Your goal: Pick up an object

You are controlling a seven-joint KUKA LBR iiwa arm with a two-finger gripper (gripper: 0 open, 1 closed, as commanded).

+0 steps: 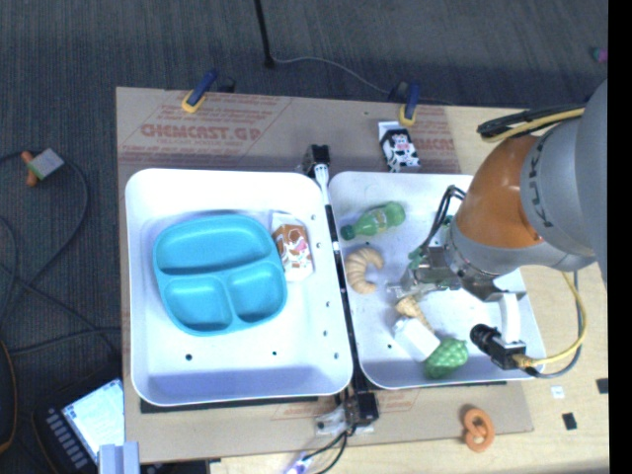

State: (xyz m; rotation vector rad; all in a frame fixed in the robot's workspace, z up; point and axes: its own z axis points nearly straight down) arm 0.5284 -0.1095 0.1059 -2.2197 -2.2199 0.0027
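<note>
A: Where is the gripper (413, 286)?

B: Low over the middle of the right bin (513, 358), with the arm (538, 200) coming in from the bin's right edge.

A: Are its fingers closed on anything?

B: I cannot tell; the wrist hides them.

A: What lies around it?

B: A croissant (362, 268) near the bin's left edge, and a green bottle (374, 221) toward its far left corner. A white block (416, 339) and a green lump (446, 357) lie by the near edge. A small tan piece (407, 309) lies just below the gripper.

A: And the left bin (168, 373)?

B: A blue tray (217, 270) at its middle, a brown packet (292, 248) touching the tray's right side.
</note>
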